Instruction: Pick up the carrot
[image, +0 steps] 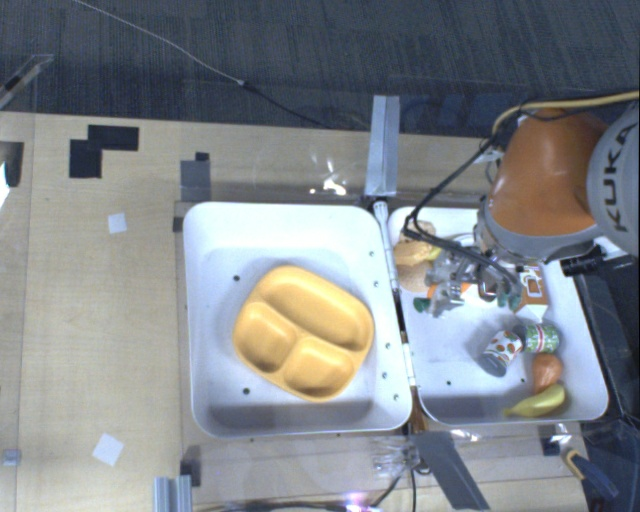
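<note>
- My pincer hangs low in the right bin, near that bin's left wall; metal fittings clutter the tips, and I cannot tell how the pincer stands or whether anything is in it.
- A small orange piece with a touch of green, which I judge to be the carrot, lies on the bin floor just beside the pincer's tip, on its left.
- Handling, as a judgement: it looks like a toy, so light, stiff and smooth-skinned. It could slip or skid toward the wall. I would close across its thicker middle, not the taper.
- A pale bread-like item sits just behind the carrot.
- My wrist points down; the orange band stands above the bin's back right.
- A printed can, a reddish fruit and a banana lie in the front of the bin, apart from the carrot.
- The left bin holds a yellow divided tray.
</note>
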